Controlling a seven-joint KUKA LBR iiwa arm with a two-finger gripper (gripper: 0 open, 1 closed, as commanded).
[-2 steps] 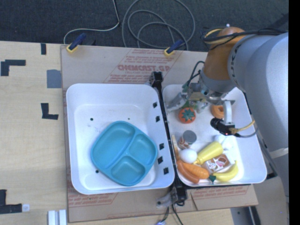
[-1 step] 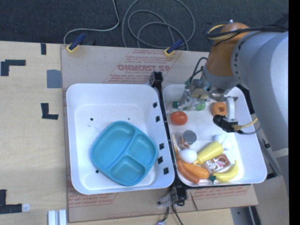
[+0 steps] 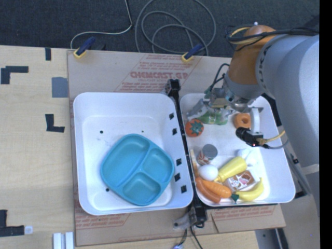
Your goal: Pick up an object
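The right bin (image 3: pixel 280 165) holds several toy foods. A red tomato (image 3: pixel 194 127) lies at its far left, a green item (image 3: pixel 217 119) beside it and an orange piece (image 3: pixel 241 120) further right. Nearer the front are a grey round can (image 3: pixel 209 151), a white egg (image 3: pixel 208 171), a yellow bottle (image 3: pixel 232 167), a carrot (image 3: pixel 213 189), a banana (image 3: pixel 252 191) and a small brown packet (image 3: pixel 241 180). My gripper (image 3: pixel 203 108) hangs low over the bin's far left corner, just above the tomato and the green item. Nothing shows as held in it.
The left bin (image 3: pixel 88 118) holds a blue divided plate (image 3: pixel 137 168). A black divider (image 3: pixel 179 139) runs between the bins. The grey arm (image 3: pixel 290 71) covers the far right side of the right bin. Cables (image 3: pixel 171 25) lie on the dark floor beyond the bench.
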